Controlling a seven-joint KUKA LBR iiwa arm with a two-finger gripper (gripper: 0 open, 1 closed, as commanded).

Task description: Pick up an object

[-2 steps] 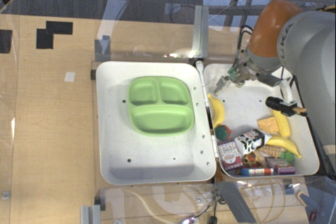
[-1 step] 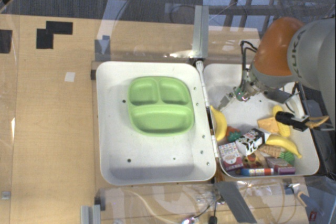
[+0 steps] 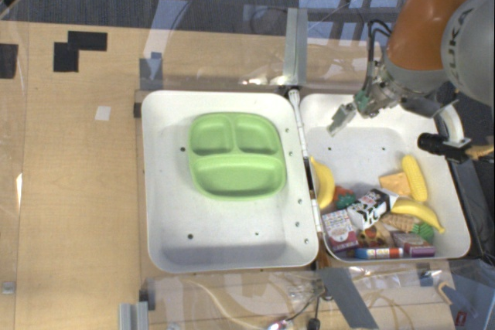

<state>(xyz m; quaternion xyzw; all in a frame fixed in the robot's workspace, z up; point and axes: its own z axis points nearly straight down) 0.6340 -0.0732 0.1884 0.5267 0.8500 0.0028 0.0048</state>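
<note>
White bins: two sit side by side on the worktop (image 3: pixel 77 189); the left bin (image 3: pixel 166 243) carries a green divided plate (image 3: pixel 235 153), the right bin (image 3: pixel 371 147) carries the loose objects.

Jaws (image 3: pixel 349 113): at the end of the grey arm (image 3: pixel 433 35), slanting down over the bare upper part of the right bin. How far apart they stand I cannot tell; the tip is small and partly blurred. Nothing is visible between them, and they seem clear of the bin floor.

Candidate objects: all lie below the jaws, toward the near end of the same bin. A banana (image 3: pixel 323 183) rests against the bin's left wall, down and slightly left of the jaws. An ear of corn (image 3: pixel 415 176) and an orange wedge (image 3: pixel 395 184) lie down and to the right. A black-and-white carton (image 3: pixel 373 206), a second banana (image 3: pixel 418 213) and a heap of small packets (image 3: pixel 340 226) crowd still further down.

Progress: by my reading, nothing has been picked; every object rests in the bin, apart from the jaws.

Left to do: choose one piece, bring the jaws over it, descend, close and lift. The first banana looks the nearest and least crowded option.

Risk: the packed heap offers little room for the jaws.
</note>
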